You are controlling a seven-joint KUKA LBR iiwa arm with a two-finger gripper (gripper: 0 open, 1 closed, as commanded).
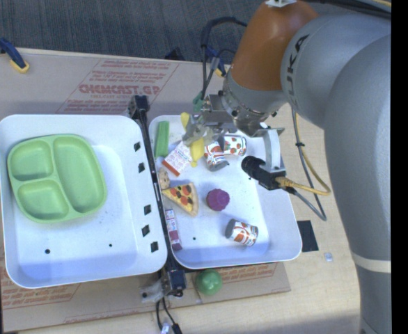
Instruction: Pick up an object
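Big grey arm with the orange band (273, 40) sweeps in from the upper right, hanging over the right-hand shallow white bin (277, 239). Left of frame, the other white bin (72, 266) carries a green sectioned plastic tray (54, 176). The gripper (207, 120) sits low at the right bin's upper edge, over a yellow piece (195, 147) and a red-and-white printed can (226, 148) — whether it is spread or pinching, I cannot tell. Crowded up there! Best bet: descend straight on one item, clear of its neighbours. Easier targets lower down: pizza-slice toy (183, 195), purple ball (218, 200).
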